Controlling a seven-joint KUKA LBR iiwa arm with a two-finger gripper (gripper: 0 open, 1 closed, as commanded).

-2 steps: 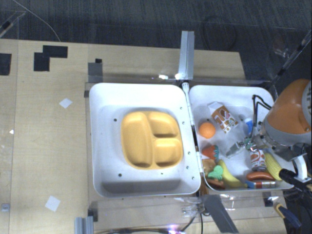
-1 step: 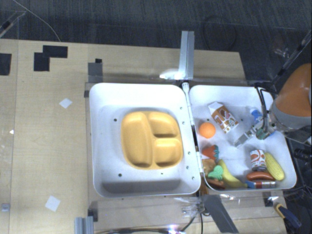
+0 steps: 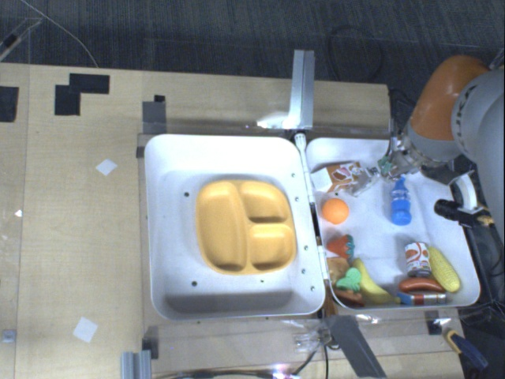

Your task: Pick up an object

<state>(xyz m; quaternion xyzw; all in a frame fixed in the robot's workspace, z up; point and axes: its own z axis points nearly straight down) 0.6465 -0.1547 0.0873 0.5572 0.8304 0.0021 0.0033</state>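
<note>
The right bin (image 3: 450, 219) holds several toy foods. A blue bottle (image 3: 401, 202) lies near its back middle, with a small brown and white packet (image 3: 341, 175) to its left. An orange ball (image 3: 335, 211) sits by the left wall. A red-labelled can (image 3: 416, 259), a yellow corn cob (image 3: 443, 268) and a red sausage (image 3: 421, 287) lie at the front right. A banana (image 3: 371, 283) and a red and green piece (image 3: 341, 247) are at the front left. My gripper (image 3: 386, 168) hangs low over the back of this bin, just above the bottle's cap and right of the packet.
The left bin (image 3: 166, 212) carries a yellow divided tray (image 3: 243, 224) in its middle. A metal post (image 3: 303, 89) stands behind the seam between the bins. The arm's orange band (image 3: 440, 101) and grey body overhang the right bin's back right corner.
</note>
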